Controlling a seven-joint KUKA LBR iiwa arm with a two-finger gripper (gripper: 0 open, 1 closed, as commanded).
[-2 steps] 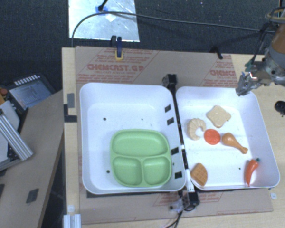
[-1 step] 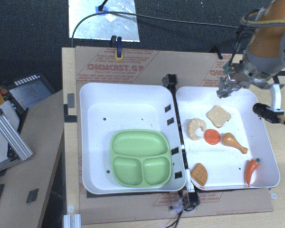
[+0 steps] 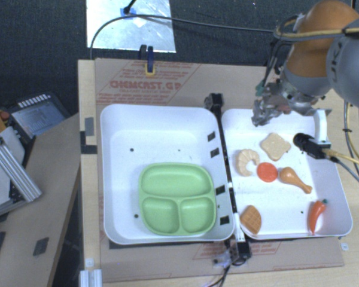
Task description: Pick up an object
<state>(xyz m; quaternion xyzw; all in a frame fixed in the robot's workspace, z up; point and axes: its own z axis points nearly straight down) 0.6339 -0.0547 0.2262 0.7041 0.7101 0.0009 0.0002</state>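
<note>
A green divided tray (image 3: 176, 198) sits lower centre in the left bin (image 3: 116, 160). Right of centre, toy foods lie in the right bin (image 3: 341, 214): croissant (image 3: 247, 161), toast (image 3: 275, 146), tomato (image 3: 267, 172), drumstick (image 3: 294, 179). My hand (image 3: 260, 117) hovers above them, upper right; its grip I cannot tell.

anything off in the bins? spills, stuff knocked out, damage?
Nothing stands out. The toy foods, including the bread slice, tomato and carrot, lie apart inside the right bin; the green divided tray sits flat in the left bin.
</note>
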